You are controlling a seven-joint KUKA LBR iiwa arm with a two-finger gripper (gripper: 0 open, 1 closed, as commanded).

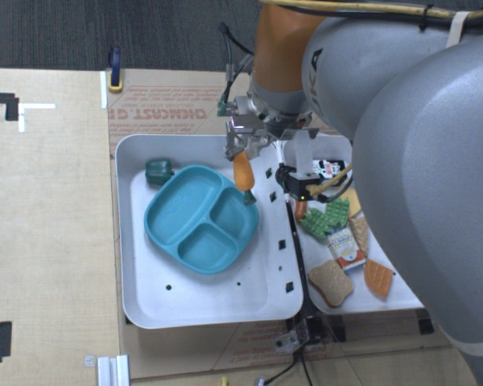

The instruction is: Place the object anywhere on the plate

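the gripper [240, 153] hangs over the far right part of the left bin [133, 292], and an orange carrot-like object [243, 172] shows directly below its fingers, seemingly clamped between them at its top end. the carrot dangles upright, its lower tip just above or beside the near-right rim of the blue plate [201, 218], which lies below and to the left of the gripper; whether the tip is over the rim or just outside it is hard to tell.

this looks like the carry step, with the drop not yet made. the next move probably calls for a short shift to the left and toward the camera, so the carrot sits over one of the plate's compartments, then a lowering and a release.

a small dark green object [158, 169] lies left of the gripper, just beside the plate's far edge, out of the likely path. to the right, in the other bin [402, 296], are toy foods: a green leafy piece [326, 218], a small carton [344, 248], a bread slice [331, 283] and an orange wedge [378, 278]. the wall between the bins is close beside the gripper.
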